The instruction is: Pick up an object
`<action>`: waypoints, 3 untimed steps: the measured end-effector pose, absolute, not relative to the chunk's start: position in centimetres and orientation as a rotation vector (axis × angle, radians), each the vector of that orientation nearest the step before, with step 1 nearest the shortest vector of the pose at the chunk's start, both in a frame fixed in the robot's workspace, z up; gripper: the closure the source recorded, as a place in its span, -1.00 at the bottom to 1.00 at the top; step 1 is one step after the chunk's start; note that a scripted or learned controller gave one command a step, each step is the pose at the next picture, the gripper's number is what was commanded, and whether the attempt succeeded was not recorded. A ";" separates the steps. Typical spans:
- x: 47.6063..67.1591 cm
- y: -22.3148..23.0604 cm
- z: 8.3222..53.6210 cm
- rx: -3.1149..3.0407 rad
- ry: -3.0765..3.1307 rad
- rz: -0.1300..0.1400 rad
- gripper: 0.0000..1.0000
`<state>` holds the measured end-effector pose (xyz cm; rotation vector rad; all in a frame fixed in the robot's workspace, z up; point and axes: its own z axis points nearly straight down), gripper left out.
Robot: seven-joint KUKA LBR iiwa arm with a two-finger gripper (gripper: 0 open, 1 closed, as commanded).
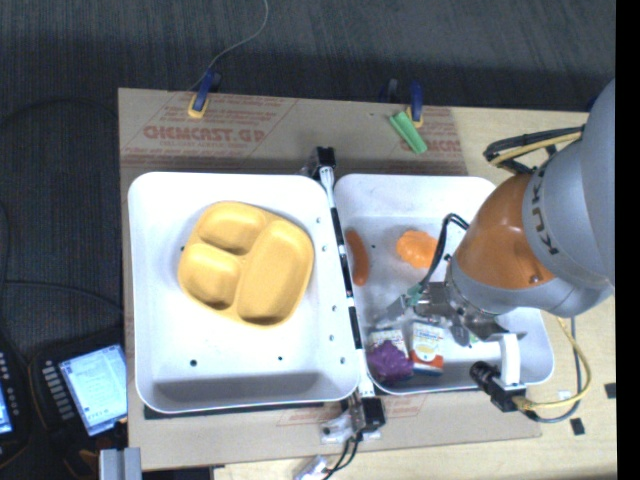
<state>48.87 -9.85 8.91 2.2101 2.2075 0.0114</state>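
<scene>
My gripper (432,310) hangs low over the right bin (400,190), below the arm's orange band. Just under it lies a small white carton (428,346) with orange and red print, close to the gripper's lower edge; whether they touch I cannot tell. A purple lump (389,359) rests left of the carton near the bin's front wall. An orange piece (414,246) lies up and left of the gripper, partly behind a black cable. A slim orange-red piece (356,255) lies along the bin's left wall.
The left bin (160,368) holds a large yellow three-lobed tray (246,261). A black divider (338,253) runs between the bins. A green marker (408,132) and blue clips lie on the cardboard at the back. Cables trail at the right front corner.
</scene>
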 end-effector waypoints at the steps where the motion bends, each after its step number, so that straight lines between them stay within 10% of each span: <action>1: 48.9 -9.9 8.9 2.210 2.208 0.012 -1.00; 3: 48.9 -9.7 8.9 2.211 2.205 0.010 -1.00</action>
